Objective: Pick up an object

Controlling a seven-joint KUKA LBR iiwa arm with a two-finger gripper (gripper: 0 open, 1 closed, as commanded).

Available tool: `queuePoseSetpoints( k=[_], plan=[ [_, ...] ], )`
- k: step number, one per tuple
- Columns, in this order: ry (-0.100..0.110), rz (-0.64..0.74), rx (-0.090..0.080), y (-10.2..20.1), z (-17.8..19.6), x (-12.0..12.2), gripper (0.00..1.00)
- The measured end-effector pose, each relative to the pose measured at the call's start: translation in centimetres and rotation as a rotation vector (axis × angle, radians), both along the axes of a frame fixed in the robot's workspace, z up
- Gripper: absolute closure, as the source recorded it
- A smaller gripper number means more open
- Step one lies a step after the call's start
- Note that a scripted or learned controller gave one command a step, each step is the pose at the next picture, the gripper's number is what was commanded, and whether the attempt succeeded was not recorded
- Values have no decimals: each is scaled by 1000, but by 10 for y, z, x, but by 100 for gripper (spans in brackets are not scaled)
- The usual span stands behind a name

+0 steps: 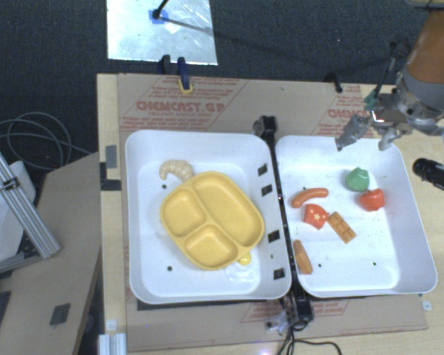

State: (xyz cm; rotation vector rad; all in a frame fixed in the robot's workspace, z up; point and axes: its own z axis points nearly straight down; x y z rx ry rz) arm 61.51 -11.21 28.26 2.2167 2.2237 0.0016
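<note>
- A green piece [358, 177] is seen lying in the right bin [399, 272], just below the pincer [367, 137] and slightly toward the bench's front; being nearest, it is judged the likeliest thing to be picked.
- A red piece [372, 199] is found just past the green one, touching or nearly so; a clean pinch on either could be spoiled by that closeness.
- Further from the pincer, down and to its left, a sausage [310, 196], a red wedge [315, 215], a brown bar [341, 227] and an orange stick [302, 257] are scattered loosely, apart enough to be taken singly.
- The pincer is held above the bin's far rim, its two fingers spread and nothing between them; nothing has been gripped yet.
- It is kept high, presumably so the bin wall is cleared before a descent is made.
- Well to the pincer's left, a yellow tray [211, 219] is laid in the left bin [144, 272], with a pale shrimp-like piece [176, 170] just beyond its far corner.
- A drop and a short move toward the front are judged to be needed next.
</note>
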Motion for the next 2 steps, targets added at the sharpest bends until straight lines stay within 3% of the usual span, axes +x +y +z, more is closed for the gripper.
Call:
queuePoseSetpoints(
  k=[1,2],
  plan=[
    [13,-3,3,1,-104,-46,0],
    [-7,-6,7,-12,-197,-70,0]
  ],
)
